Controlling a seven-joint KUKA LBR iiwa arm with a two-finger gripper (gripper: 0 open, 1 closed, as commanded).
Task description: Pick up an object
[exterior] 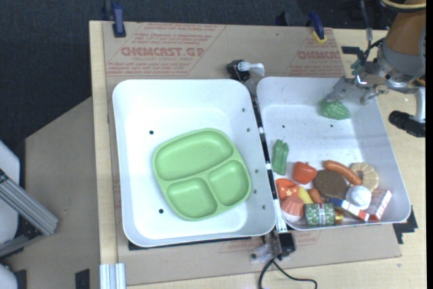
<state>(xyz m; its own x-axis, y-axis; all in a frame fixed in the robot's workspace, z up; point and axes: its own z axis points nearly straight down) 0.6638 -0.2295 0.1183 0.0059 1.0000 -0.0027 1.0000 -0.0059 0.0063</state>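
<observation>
Green item: we record a small leafy toy vegetable [335,109] lying alone in the far part of the right bin [379,139], well apart from the toy food heap [331,191] at the near end.
Tool: the tool [352,86] hangs just beside and above the green item; we cannot tell whether it is released or clenched.
Handling: we judge the piece light, probably soft plastic, lumpy; best taken across its middle.
Left bin: green divided tray [201,173] lies in the left bin [135,145].
Obscured: the tool's tips are blurred; the arm [404,30] is cut off by the frame; heap items overlap.
</observation>
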